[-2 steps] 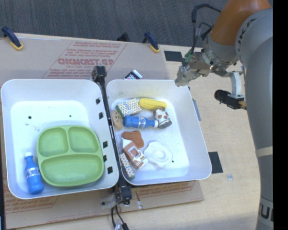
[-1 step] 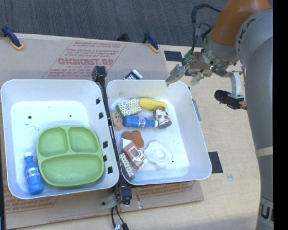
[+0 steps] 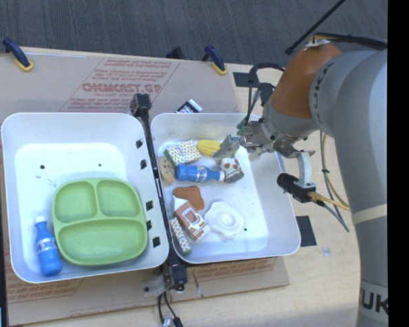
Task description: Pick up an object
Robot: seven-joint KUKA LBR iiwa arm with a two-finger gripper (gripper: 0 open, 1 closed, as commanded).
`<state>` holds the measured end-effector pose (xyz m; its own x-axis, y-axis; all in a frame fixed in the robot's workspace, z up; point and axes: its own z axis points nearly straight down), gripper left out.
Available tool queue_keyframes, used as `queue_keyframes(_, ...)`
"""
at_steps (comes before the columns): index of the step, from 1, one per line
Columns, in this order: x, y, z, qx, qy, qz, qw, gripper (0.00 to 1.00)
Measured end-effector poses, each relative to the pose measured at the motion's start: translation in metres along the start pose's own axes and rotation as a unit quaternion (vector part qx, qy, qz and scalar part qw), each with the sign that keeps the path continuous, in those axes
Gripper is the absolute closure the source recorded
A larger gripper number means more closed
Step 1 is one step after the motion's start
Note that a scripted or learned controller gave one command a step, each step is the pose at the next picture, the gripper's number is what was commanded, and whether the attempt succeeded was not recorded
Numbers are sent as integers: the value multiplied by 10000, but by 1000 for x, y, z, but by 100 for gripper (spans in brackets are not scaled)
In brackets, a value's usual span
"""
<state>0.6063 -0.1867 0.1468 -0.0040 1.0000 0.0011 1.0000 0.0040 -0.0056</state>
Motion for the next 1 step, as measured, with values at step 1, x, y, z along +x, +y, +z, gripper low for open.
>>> queue_keyframes(1,-21,-87,56,-2,0,-8,10000,0)
